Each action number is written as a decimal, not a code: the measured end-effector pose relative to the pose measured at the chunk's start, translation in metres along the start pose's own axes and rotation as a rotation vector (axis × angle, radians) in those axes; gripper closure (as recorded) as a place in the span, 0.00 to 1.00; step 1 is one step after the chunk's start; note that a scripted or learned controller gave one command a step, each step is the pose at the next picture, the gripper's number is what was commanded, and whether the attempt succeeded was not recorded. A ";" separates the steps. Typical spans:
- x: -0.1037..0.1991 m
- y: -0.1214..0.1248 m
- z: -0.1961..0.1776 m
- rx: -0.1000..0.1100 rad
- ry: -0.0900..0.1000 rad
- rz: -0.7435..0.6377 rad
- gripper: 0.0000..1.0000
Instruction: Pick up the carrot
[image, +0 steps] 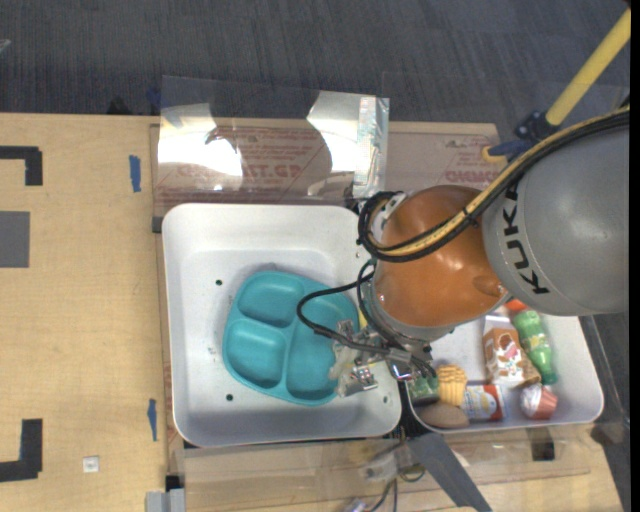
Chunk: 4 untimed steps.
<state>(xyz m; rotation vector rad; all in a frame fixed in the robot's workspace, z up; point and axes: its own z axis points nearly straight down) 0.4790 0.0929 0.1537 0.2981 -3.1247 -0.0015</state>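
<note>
Grey arm (575, 225) with its orange band (435, 265) loomed closest, covering the seam between the two bins. Its hand (362, 372) hung over the teal tray's (265, 345) right edge in the left bin (190, 300); whether it was clenched I could not tell. No carrot could be picked out with certainty among the items in the right bin (585, 395).

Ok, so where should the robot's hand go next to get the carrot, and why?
Probably a short slide toward the view's right. The hand sits over the edge of the teal plate in the left bin, but what looks like the carrot, partly behind the arm, lies among toy food in the right bin.
</note>
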 end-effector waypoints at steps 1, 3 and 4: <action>-0.016 0.021 0.019 -0.002 -0.004 -0.023 1.00; -0.063 0.060 -0.068 0.001 -0.016 -0.234 1.00; -0.061 0.060 -0.064 0.000 -0.007 -0.234 0.00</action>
